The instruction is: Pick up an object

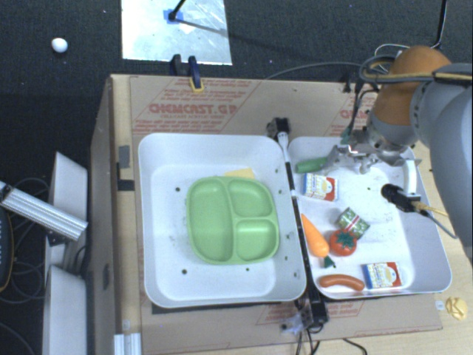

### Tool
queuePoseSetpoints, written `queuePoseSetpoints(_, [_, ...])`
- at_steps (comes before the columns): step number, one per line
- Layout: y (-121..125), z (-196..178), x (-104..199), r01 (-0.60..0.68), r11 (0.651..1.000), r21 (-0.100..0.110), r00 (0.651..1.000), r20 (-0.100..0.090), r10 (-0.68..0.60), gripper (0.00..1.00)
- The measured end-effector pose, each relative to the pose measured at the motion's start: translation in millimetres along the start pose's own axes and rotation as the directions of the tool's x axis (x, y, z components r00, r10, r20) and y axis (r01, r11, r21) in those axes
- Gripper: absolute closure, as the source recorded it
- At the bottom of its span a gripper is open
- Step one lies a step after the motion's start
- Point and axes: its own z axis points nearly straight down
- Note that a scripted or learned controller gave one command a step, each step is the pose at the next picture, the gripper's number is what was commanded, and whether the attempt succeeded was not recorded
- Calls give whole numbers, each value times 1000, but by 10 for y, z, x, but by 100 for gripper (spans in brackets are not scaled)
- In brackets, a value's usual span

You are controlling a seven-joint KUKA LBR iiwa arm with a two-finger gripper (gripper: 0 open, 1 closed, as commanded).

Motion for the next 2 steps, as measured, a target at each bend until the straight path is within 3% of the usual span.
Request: queuePoseSetpoints(2, [4,10,-149,-1,1000,-4,1000,0,1,0])
